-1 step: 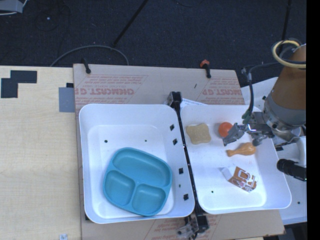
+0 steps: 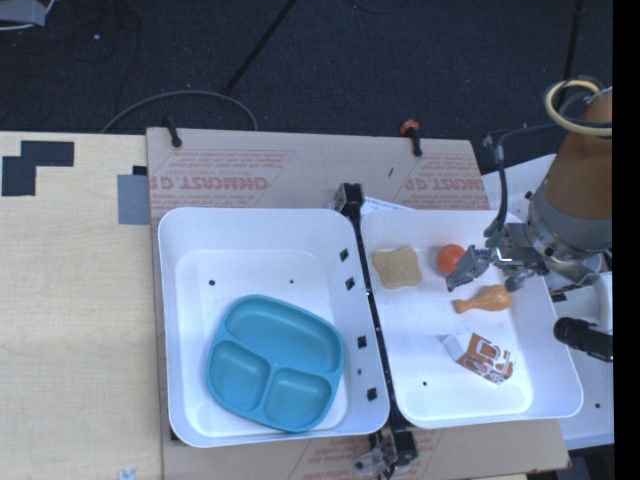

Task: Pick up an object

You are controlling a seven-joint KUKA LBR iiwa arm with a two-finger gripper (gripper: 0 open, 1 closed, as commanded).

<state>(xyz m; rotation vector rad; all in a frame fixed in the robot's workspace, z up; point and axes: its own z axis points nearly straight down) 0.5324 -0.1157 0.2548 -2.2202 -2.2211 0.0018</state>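
The tabletop (image 2: 70, 308) carries 2 white bins side by side. The left bin (image 2: 190, 238) holds a blue divided plate (image 2: 275, 361) with 3 compartments, lying toward its near side. The right bin (image 2: 545, 388) holds 4 small things: a tan sponge (image 2: 397, 266) near its left wall, a crumpled red-and-white packet (image 2: 486, 358) toward the near side, an orange-tan drumstick toy (image 2: 482, 300) in the middle, and a small orange ball (image 2: 450, 257) behind it. The gripper (image 2: 468, 271) hangs over the right bin between ball and drumstick, jaws apart, grasping nothing.
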